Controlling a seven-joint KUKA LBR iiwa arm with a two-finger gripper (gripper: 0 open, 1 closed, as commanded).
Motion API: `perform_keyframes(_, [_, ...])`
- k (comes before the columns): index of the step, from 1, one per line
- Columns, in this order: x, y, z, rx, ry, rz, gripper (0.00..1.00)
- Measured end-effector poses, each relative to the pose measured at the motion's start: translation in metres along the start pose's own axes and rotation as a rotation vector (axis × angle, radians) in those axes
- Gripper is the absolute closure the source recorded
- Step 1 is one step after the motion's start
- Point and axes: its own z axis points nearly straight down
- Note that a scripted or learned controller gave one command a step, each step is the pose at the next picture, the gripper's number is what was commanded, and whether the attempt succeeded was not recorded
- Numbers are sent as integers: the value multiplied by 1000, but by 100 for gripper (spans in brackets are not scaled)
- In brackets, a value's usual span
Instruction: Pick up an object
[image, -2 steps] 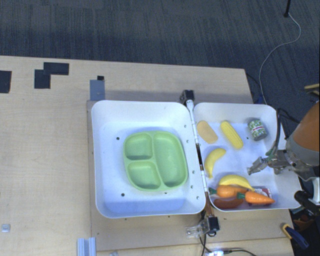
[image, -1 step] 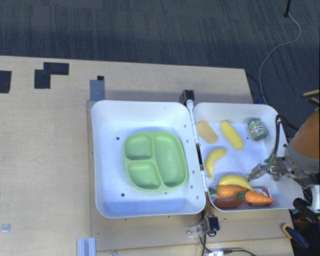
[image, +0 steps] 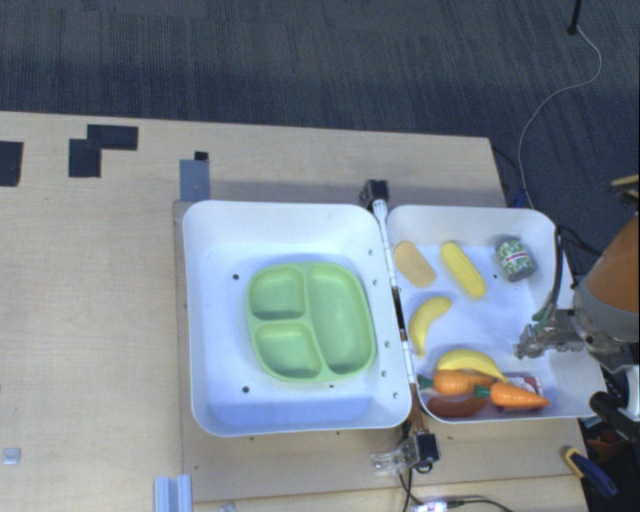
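So far nothing is being lifted: the gripper (image: 537, 338) is hovering at the right bin's (image: 548, 228) right edge, its state impossible to tell, while the carrot (image: 517, 397) is lying near.

A pale wooden tabletop (image: 90, 300) carries two shallow white bins side by side. In the left bin (image: 215, 300) lies a green divided plate (image: 310, 320). Dark blue carpet (image: 300, 60) lies beyond the tabletop, crossed by a thin white cable (image: 545, 100)
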Motion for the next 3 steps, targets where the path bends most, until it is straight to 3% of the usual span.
perform_keyframes(1, [0,0,0,0,0,0,0])
perform_keyframes(2, [30,0,15,-1,-3,1,0])
perform_keyframes(3, [31,2,3,-9,-5,-2,100])
